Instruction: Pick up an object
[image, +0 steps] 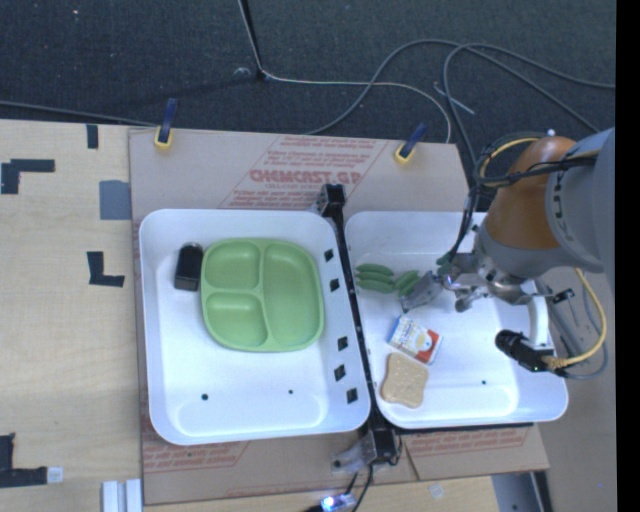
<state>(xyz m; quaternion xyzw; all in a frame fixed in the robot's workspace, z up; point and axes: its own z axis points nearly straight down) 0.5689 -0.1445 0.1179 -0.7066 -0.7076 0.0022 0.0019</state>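
Observation:
In the right bin (500, 395) lie three things: a green pod-shaped toy (383, 277) near the divider, a small white and red carton (414, 339) in the middle, and a tan slice of toast (404, 381) at the front. My gripper (443, 297) hangs low over the bin's middle, just right of the green toy's end and above the carton. It stands open with nothing between its fingers. One grey finger (424, 292) points down-left and almost touches the green toy.
The left bin (160, 330) holds a green divided plate (263, 295) and a small black block (188, 267) at its left side. A black divider (345, 300) runs between the bins. Cables loop off the arm at the right.

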